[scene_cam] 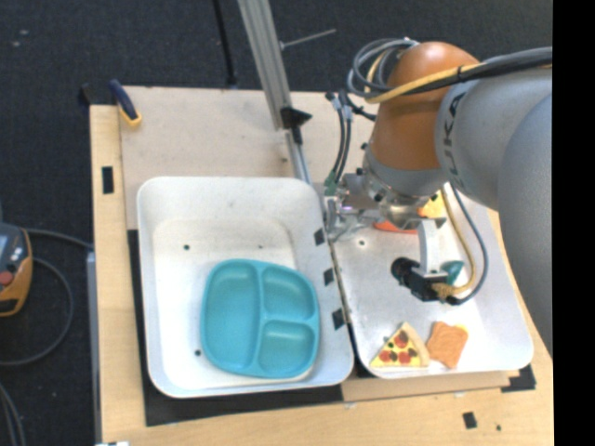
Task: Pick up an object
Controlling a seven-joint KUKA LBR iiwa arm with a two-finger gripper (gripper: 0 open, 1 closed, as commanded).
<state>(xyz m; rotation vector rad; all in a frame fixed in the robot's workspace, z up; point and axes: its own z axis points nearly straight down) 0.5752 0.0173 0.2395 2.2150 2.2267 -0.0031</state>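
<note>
Looming over right bin, arm hides its grasp (spread or closed, unclear), yellow item half-covered.

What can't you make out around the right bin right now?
- Gripper: the arm covers most of it from above in the camera view, so whether it holds anything cannot be told.
- Yellow-orange thing: mostly tucked under the arm; its kind is unclear.
- Right bin: its far and right parts lie behind the arm.

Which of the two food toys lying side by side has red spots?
The triangular pizza slice; the orange square to its right is plain.
</note>
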